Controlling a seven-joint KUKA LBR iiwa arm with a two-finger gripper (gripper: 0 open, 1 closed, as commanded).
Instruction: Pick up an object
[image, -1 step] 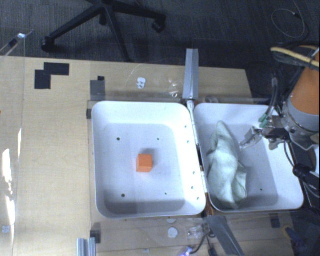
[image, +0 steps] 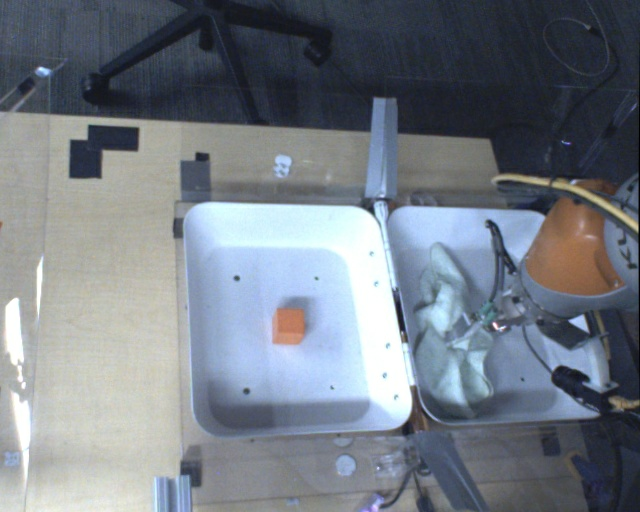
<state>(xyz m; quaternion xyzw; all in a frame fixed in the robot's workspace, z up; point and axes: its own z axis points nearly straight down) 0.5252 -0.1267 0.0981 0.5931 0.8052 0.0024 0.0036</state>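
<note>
We look down on a pale wooden tabletop (image: 100, 330) carrying two shallow white bins side by side. The left bin (image: 215, 240) holds a small orange cube (image: 289, 326) near its middle, resting flat on the floor of the bin, well apart from the walls. The right bin (image: 520, 395) holds a crumpled pale cloth (image: 450, 335) along its left side. The grey arm with its orange band (image: 570, 255) reaches in from the right, and the pincer (image: 478, 325) is down at the cloth's right edge. We cannot tell how the pincer stands.
</note>
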